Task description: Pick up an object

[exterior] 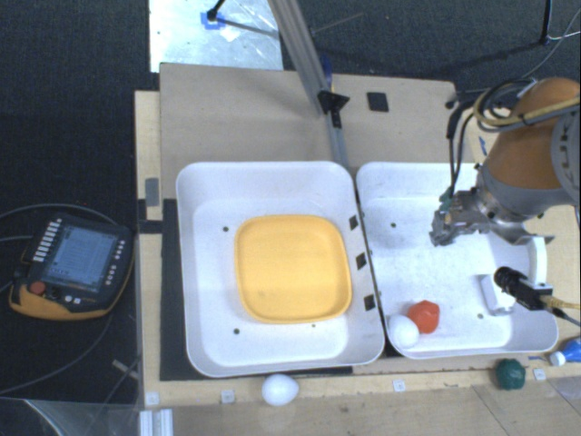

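A small red object [424,315] lies near the front edge of the right bin [408,252], with a white ball [403,331] touching its front left side. A square yellow plate [293,267] rests flat in the middle of the left bin [204,243]. My gripper [449,226] hangs over the middle of the right bin, behind the red object and well apart from it. The grey arm with its orange band [531,157] comes in from the right.
A white egg-shaped object [280,389] sits on the bench in front of the left bin. A dark green ball [510,373] lies at the front right, outside the bins. A teach pendant [73,263] rests far left. A slanted metal pole [309,53] rises behind the bins.
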`<state>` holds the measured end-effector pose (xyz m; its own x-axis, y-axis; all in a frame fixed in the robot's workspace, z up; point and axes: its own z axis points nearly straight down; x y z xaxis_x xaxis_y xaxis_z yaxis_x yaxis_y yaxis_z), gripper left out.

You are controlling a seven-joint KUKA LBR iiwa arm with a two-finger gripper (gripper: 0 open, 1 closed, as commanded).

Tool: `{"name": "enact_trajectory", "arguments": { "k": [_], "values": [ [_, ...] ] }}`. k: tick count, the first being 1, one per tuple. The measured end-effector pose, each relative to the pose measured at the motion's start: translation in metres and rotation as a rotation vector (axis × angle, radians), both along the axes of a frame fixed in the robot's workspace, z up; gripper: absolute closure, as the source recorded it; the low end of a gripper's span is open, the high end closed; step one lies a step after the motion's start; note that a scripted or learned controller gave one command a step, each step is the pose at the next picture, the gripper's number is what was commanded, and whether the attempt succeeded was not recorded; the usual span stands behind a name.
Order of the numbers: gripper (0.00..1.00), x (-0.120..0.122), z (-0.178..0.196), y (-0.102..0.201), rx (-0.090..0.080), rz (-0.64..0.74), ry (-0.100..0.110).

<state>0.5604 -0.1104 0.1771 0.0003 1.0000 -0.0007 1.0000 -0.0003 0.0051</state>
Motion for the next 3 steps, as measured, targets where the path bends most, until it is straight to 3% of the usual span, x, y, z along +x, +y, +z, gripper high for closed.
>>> {"name": "enact_trajectory", "arguments": {
  "k": [2,3],
  "values": [
    [1.00,-0.007,0.099,-0.003,0.000,0.001,0.000],
    [1.00,-0.021,0.097,0.055,0.002,0.005,0.004]
  ]
}}
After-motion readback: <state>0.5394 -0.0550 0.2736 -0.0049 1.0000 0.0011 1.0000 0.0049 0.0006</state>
